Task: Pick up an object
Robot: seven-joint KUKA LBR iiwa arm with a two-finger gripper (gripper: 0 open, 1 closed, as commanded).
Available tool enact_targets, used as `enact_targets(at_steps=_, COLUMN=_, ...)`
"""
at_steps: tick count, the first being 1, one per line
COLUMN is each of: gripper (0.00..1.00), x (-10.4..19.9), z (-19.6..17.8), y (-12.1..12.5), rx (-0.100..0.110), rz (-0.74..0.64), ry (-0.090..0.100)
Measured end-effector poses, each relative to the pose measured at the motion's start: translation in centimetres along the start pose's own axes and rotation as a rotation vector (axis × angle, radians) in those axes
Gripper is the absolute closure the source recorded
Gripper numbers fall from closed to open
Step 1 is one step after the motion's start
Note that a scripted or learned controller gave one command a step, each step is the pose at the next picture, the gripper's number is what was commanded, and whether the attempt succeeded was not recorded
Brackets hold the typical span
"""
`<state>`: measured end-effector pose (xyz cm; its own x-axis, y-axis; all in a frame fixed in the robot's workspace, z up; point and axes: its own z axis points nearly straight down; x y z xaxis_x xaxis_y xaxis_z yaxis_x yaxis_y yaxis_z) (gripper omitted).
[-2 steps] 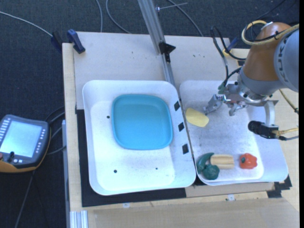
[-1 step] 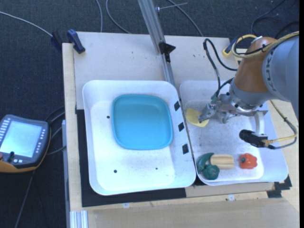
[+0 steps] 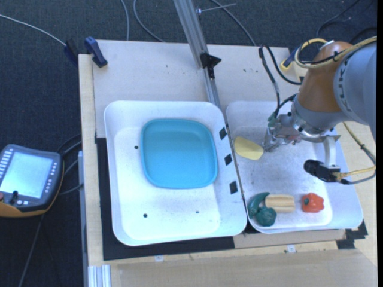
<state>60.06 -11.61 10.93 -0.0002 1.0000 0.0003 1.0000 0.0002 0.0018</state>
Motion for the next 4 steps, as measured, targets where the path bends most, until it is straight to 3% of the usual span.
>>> enact_targets(at_steps=3, gripper=1.00, x=-0.3, z=-13.7, y=0.5, rx=-0.003, rz=0.000, ry=-0.001)
enact_targets(at_steps=4, gripper=1.00, x=5.1, z=-13.1, y=0.7, rx=0.001, rz=-0.004, ry=0.001)
